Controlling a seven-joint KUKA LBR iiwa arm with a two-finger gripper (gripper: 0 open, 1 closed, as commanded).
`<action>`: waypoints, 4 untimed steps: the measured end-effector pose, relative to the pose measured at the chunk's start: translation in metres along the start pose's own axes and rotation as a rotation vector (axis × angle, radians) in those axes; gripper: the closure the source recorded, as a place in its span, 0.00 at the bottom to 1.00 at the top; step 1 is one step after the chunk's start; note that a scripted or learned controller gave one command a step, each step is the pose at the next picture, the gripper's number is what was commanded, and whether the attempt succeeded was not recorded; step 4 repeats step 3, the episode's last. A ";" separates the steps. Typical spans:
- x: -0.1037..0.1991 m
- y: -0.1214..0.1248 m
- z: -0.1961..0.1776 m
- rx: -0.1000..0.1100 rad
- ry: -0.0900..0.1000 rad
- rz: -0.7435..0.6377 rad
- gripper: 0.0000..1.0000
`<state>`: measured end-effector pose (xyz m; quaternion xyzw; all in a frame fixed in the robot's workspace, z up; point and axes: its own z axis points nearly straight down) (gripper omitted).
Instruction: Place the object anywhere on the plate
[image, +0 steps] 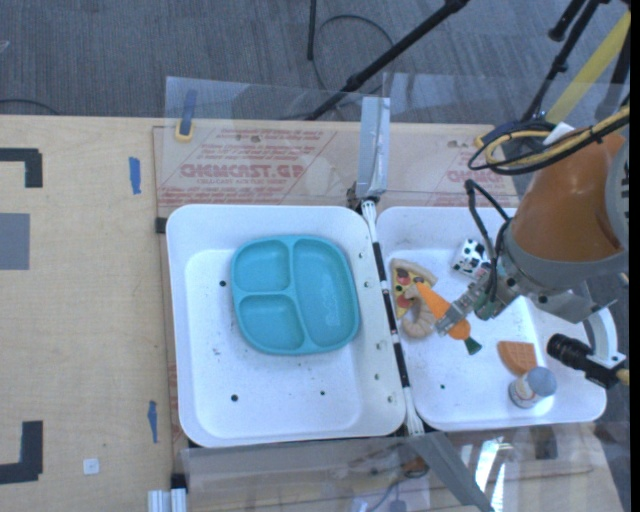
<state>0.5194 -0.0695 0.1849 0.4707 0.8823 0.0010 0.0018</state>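
Toys crowd the right bin (560, 405) where we lower our gripper (462, 318) onto the carrot (440, 305) beside a pizza slice (405, 285), finger state we cannot tell, and a glancing grasp could leave it short of the teal plate (295, 295).

plate (296, 296) teal | bins (200, 400) white | carrot (437, 304) orange | die (466, 256) black-white spotted
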 end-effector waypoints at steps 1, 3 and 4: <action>0.038 0.065 -0.010 0.001 0.000 -0.004 1.00; 0.064 0.116 0.000 0.000 0.000 -0.109 0.00; 0.064 0.116 0.000 0.000 0.000 -0.109 0.00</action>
